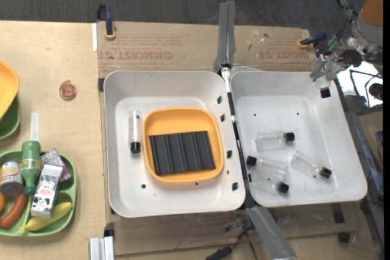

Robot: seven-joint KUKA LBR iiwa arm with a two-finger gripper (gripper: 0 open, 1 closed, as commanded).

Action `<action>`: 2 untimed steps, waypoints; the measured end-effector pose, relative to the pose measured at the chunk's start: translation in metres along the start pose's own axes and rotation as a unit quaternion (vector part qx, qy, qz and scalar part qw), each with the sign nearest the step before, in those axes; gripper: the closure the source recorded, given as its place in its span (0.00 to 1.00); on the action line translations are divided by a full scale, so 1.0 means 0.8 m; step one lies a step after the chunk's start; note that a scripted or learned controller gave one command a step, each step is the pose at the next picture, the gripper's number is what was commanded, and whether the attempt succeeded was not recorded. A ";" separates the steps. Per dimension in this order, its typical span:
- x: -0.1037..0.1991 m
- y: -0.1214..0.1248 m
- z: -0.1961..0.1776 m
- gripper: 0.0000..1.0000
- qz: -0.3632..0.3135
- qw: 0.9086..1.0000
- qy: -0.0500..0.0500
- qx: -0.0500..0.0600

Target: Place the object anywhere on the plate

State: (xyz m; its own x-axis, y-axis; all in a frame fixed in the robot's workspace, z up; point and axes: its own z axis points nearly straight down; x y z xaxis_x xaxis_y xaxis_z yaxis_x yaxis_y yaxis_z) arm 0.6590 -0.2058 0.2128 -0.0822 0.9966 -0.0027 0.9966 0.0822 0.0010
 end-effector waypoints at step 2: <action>-0.021 -0.001 -0.162 1.00 -0.149 0.989 0.000 0.000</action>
State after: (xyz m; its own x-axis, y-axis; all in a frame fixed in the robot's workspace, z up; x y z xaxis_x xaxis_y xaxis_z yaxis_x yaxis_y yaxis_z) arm 0.6596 -0.2219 0.3427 -0.3731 0.9278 -0.0027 0.9278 0.3731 0.0003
